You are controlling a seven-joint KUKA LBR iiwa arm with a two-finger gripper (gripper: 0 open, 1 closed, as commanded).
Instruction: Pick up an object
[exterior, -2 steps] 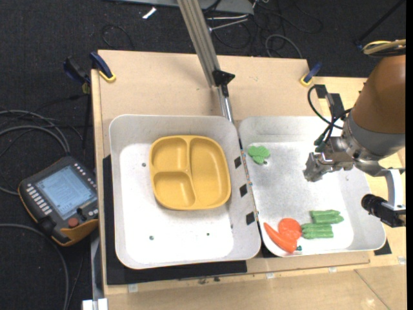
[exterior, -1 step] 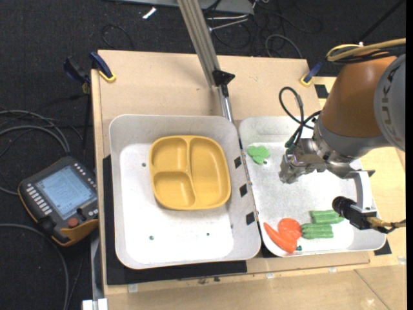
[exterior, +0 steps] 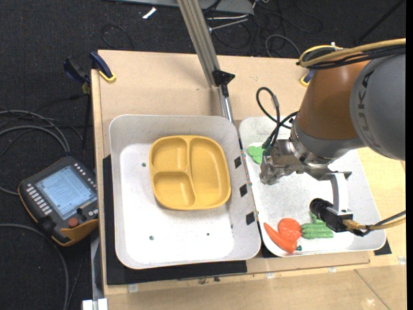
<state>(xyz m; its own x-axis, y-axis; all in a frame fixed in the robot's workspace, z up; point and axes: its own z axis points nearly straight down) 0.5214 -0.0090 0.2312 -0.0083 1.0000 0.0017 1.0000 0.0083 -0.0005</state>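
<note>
arm is hanging the end effector low over the right white bin, beside a green toy; can't tell its state. orange-red toy is lying at the near edge, ungrasped.

light: bright, even | shadows: soft | focus: slightly soft

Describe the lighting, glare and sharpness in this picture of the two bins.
Camera view: even overhead light, soft shadows under the yellow tray and along the left bin rim; a bright sheen on the arm's orange band; mild glare washes out the right bin floor; the tray is sharp, while the gripper and the toy vegetables look slightly soft.
</note>
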